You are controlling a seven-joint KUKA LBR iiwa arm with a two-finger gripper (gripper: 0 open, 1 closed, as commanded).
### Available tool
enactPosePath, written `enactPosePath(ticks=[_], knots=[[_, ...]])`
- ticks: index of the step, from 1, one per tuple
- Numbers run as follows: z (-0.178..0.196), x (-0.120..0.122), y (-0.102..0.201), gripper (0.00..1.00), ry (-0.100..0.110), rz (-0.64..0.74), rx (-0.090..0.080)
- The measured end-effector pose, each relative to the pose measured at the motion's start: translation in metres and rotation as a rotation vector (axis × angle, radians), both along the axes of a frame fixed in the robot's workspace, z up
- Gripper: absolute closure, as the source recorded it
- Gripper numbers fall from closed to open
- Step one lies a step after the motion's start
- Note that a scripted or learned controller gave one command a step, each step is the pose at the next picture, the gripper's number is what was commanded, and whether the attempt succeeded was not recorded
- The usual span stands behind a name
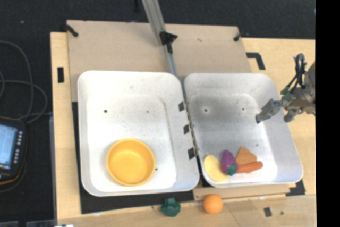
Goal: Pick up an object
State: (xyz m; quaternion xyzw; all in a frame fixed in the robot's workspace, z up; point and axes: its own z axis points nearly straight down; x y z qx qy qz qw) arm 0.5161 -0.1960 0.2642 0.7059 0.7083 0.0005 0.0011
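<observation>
Bench [223,56]: two white bins side by side.
Left bin [127,93]: yellow bowl [130,161] near its front.
Right bin [234,98]: toy foods [234,163] clustered at the front edge.
Claw [279,108]: over the right bin's right rim, nothing visibly gripped; how far it's open, can't tell.
Bench front: orange ball [212,203], green toy [170,207].

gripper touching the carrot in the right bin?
Apart. The camera view shows the gripper at the right bin's upper right, with bare white floor between it and the carrot at the bin's lower edge.
</observation>
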Motion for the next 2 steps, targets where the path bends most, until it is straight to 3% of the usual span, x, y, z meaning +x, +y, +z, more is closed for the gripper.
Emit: enactPosePath(ticks=[1,2], knots=[[0.0,0.0,0.0,0.0,-0.001,-0.001,0.0],[-0.049,-0.008,-0.005,0.0,0.004,-0.003,0.0]])
